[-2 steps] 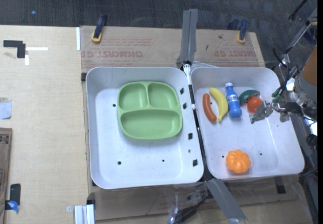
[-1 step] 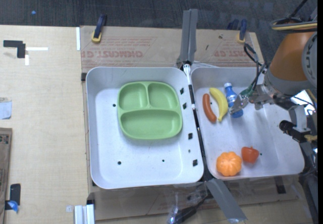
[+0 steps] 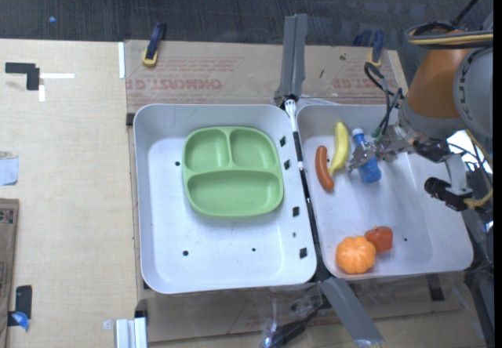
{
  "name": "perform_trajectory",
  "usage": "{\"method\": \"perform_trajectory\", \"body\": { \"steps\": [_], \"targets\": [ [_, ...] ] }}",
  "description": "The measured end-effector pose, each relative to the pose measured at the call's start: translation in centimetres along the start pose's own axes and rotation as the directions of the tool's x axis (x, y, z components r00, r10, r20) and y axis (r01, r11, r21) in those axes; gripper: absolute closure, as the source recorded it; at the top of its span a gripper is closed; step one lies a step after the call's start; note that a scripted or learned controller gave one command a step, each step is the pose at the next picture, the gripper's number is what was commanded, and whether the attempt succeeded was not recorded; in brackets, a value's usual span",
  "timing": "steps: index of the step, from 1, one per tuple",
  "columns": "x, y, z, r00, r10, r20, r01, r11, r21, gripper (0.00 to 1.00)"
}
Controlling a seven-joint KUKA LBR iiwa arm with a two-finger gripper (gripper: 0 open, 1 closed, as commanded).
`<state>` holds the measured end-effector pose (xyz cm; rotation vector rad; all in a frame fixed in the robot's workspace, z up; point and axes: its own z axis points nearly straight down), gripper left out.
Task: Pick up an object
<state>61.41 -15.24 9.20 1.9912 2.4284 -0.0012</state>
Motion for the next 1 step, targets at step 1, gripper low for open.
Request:
{"method": "perform_trajectory", "body": {
  "steps": [1],
  "targets": [
    [-0.16,-0.01,-0.96,1.0,0.003,0.001,-0.003,1.0,-0.001,1.0]
  ]
}}
